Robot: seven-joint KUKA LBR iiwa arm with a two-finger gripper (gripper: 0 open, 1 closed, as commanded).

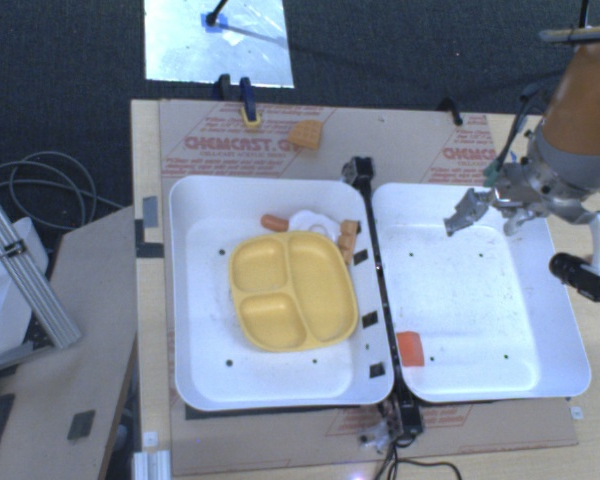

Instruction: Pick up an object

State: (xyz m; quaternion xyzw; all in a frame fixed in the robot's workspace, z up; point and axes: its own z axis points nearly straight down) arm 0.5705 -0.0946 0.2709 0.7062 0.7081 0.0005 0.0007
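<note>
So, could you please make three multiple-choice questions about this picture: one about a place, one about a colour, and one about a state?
1. Where does the yellow tray lie?
A. in the left bin
B. in the right bin
C. on the bench outside the bins

2. What colour is the small block in the right bin?
A. blue
B. orange-red
C. green

3. Where is the gripper?
A. above the right bin, nothing between its fingers
B. closed on the tray
C. above the left bin

Answers: 1 A, the tray rests inside the left bin. 2 B, the block is orange-red. 3 A, the gripper hangs over the right bin's far part, holding nothing.
</note>
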